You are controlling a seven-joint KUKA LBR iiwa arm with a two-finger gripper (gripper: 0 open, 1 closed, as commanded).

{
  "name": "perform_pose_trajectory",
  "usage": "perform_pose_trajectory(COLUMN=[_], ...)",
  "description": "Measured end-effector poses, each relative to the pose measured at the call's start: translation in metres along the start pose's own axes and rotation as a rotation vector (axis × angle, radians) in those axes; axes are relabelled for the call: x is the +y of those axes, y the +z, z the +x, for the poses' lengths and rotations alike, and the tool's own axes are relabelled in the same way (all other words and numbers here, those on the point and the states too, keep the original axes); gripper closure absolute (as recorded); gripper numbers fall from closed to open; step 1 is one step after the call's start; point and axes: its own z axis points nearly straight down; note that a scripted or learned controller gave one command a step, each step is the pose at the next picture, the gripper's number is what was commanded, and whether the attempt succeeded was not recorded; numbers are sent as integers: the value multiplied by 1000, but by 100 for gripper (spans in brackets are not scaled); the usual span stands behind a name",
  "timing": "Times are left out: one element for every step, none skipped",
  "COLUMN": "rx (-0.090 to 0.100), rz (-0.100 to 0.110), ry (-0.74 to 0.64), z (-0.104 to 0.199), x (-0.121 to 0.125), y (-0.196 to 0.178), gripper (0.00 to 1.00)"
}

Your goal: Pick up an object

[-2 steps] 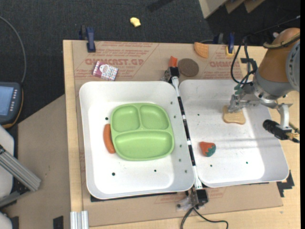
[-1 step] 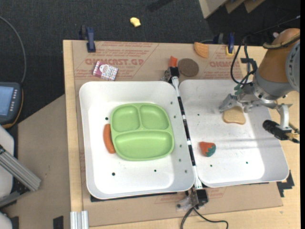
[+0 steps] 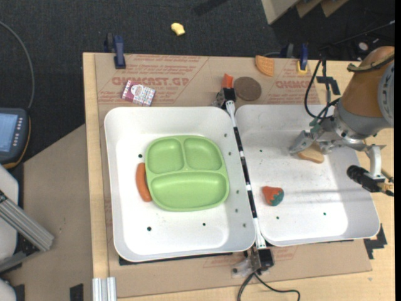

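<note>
Down in the right bin (image 3: 351,224), the gripper (image 3: 307,144) sits low over a tan, bread-like piece (image 3: 311,157) lying on the bin floor in the upper middle part. The grey fingers (image 3: 299,144) splay out just above and to the left of that piece, touching or nearly touching its top edge. Whether they are spread or clenched, I cannot tell from this angle, and nothing shows clearly between them, so the tan piece reads as resting on the floor, not lifted.

A little below and to the left, well apart from the gripper, lies a small toy with an orange-red body and a teal end (image 3: 272,195), on the same bin floor near the divider.

The arm (image 3: 369,99) comes in from the right, its orange band above the grey wrist, with dark cables looping down beside it.

Across the divider, the left bin (image 3: 125,231) holds a green divided plate (image 3: 186,172) with three compartments, lying flat in the middle. An orange carrot-like stick (image 3: 143,182) lies just beside the plate's left rim, touching it or nearly so.

Beyond the bins, on the brown board (image 3: 175,74), there is a small patterned packet (image 3: 138,93) at upper left, a brown round disc (image 3: 248,88) near the top of the divider, and an orange wedge (image 3: 265,65) at the far edge. A yellow bit (image 3: 178,28) lies on the dark floor past the board.
</note>
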Motion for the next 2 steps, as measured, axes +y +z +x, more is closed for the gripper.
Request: perform_pose_trajectory(rx=[-1, 0], rz=[-4, -2], ry=[-1, 0], z=[0, 0], x=[1, 1], y=[-12, -11], gripper=[100, 0])
